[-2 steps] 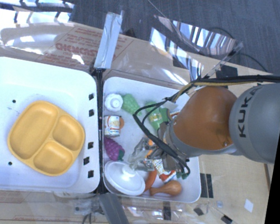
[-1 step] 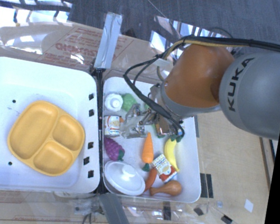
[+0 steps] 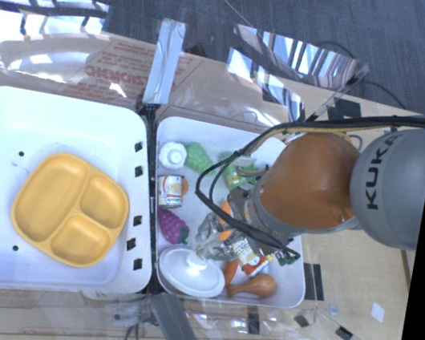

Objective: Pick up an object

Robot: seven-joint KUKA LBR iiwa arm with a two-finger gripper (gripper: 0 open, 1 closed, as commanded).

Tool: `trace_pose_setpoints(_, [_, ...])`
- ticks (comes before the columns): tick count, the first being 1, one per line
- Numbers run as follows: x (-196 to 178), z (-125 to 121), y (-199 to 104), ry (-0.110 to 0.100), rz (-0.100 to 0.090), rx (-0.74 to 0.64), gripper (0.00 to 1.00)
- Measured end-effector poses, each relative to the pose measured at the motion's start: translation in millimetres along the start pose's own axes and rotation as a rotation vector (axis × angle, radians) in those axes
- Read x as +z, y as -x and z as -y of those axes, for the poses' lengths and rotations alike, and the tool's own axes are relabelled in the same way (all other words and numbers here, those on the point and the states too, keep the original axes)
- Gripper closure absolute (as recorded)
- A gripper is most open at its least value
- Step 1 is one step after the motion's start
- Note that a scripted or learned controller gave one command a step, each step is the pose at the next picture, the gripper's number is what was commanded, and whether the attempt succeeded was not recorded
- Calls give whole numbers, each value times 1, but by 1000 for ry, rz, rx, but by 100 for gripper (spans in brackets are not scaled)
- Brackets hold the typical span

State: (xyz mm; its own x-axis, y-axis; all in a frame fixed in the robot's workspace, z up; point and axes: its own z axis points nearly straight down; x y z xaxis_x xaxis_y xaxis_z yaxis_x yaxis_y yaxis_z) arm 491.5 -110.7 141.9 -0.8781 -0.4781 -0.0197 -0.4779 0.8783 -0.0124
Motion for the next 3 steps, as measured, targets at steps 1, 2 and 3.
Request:
trace_pose_setpoints(1, [-59, 34, 36, 9, -14, -86, 100])
trace_pose_setpoints(2, [12, 5, 25, 13, -16, -153, 100])
trace_pose_setpoints(3, [-88, -7, 116, 8, -10, -166, 100])
